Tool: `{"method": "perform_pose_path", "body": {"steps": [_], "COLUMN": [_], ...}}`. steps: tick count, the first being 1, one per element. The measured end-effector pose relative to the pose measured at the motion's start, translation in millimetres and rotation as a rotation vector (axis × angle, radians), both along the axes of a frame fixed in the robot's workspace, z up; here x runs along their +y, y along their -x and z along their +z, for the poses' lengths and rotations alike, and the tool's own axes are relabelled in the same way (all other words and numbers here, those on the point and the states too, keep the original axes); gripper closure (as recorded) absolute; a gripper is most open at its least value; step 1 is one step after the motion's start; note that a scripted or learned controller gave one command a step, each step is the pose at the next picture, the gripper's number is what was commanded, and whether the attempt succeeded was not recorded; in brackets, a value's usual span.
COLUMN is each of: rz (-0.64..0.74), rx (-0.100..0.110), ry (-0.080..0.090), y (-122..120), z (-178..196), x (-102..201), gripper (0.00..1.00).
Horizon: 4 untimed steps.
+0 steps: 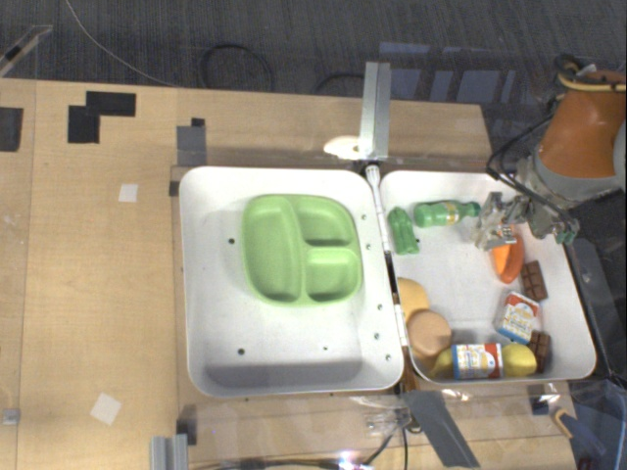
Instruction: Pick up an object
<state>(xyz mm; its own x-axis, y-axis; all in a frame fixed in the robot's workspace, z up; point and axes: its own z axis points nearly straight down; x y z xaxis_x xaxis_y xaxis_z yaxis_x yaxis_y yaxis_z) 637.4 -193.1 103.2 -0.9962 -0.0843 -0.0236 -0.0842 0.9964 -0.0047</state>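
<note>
Gripper [502, 231] sits low over the right bin [460, 262], upper right part. Can't tell its state from this angle. Orange carrot-shaped piece [506, 260] is right below it, touching or just under the tip; not clearly held. Brown chocolate bar [534, 280] just right of the carrot. Green bottle [446, 212] lies left of the gripper, with a green block [402, 231] beside it. Small carton [517, 317] sits nearer the front; can [477, 360] and yellow lemon [520, 359] at the front wall. Left bin [211, 262] holds a green divided plate [300, 249]. Both bins on the table [88, 262].
</note>
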Motion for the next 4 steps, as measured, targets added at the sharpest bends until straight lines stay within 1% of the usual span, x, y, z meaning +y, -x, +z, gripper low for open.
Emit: {"method": "perform_pose_path", "body": {"steps": [1, 2, 3, 4], "rz": [0.000, 0.072, 0.075, 0.683], "rx": [0.001, 0.012, 0.002, 0.009], "ry": [0.000, 0.000, 0.002, 0.012], "y": [0.3, 23.9, 20.4, -34.9], "z": [-0.6, -14.6, 0.1, 45.4], "x": [0.1, 25.3, 25.9, -12.2], "gripper": [0.00, 0.00, 1.00, 1.00]}}
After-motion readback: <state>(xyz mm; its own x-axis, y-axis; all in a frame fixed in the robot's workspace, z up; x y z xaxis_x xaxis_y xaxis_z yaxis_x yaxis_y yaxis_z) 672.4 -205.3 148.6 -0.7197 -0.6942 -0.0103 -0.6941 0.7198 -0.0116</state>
